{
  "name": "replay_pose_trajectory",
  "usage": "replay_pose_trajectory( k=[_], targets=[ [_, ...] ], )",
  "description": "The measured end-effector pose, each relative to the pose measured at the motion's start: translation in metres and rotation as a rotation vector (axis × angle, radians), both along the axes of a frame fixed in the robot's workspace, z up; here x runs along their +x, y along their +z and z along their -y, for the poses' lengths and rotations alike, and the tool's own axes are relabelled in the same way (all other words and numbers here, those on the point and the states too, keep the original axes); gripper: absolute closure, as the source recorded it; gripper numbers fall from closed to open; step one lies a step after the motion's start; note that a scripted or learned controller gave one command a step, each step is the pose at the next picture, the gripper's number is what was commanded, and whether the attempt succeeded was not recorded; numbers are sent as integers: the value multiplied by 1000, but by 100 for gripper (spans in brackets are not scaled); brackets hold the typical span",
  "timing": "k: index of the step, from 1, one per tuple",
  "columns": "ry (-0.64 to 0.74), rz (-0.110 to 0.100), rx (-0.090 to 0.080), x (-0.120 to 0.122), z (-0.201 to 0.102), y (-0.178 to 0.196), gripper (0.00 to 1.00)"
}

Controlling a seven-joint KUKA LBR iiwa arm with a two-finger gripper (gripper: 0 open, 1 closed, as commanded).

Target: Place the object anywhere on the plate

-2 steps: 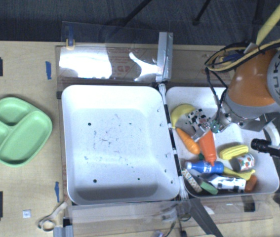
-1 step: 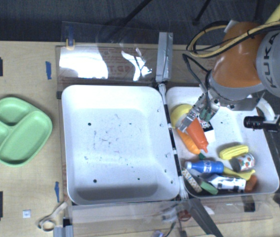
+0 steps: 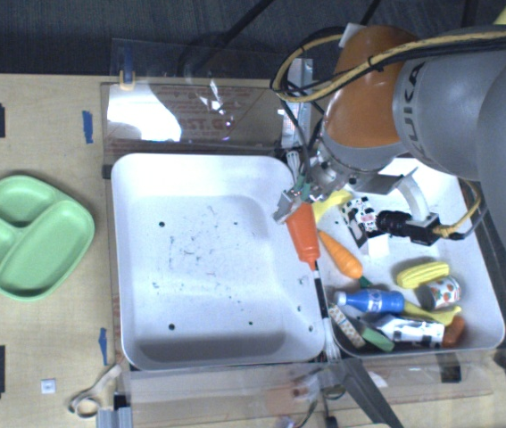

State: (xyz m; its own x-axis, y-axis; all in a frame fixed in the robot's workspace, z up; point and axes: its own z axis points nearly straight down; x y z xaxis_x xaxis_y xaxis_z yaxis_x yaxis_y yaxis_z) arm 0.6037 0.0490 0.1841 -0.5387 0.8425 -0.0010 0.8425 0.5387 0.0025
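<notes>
your gripper (image 3: 299, 201) sits at the right bin's (image 3: 480, 266) left wall, apparently pinching the top of an orange carrot-like toy (image 3: 304, 234) that hangs over the divider. the green plate (image 3: 28, 236) lies well apart, far left past the left bin (image 3: 136, 185). a shallow end grip could let it swing and drop short.

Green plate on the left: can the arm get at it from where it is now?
Probably yes. The green plate lies uncovered on the bench left of the white bin; nothing stands between, though the claw must cross that whole bin.
</notes>
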Motion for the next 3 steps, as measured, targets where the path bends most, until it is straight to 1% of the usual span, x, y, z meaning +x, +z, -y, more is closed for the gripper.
replay_pose_trajectory(
  k=[1,2,3],
  targets=[
    [260,-3,0,-49,-36,0,100],
    [260,-3,0,-48,-35,0,0],
    [195,6,6,-44,-114,-59,0]
  ],
)
